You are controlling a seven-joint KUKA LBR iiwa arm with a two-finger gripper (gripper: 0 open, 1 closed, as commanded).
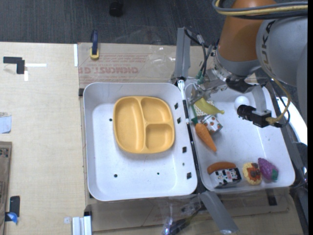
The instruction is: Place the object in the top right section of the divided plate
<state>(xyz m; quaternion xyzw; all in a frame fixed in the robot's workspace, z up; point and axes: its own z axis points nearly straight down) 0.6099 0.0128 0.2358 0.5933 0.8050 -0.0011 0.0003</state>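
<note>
A yellow divided plate (143, 124) lies in the left white bin (98, 175); its top right section (156, 110) holds nothing. My gripper (201, 89) hangs low over the far left corner of the right bin (283, 146), close to the wall between the bins. Just below it lies a yellow banana (209, 107), partly under the gripper; whether it is touched I cannot tell. Next to the banana sit a polka-dot toy (212, 125) and an orange carrot (206, 136).
A white egg (241, 102) lies by a black part of the wrist. Along the right bin's near edge are a sausage (221, 167), a black-and-white block (227, 176), a yellow-red toy (252, 173) and purple grapes (267, 169). The arm covers the bin's far right.
</note>
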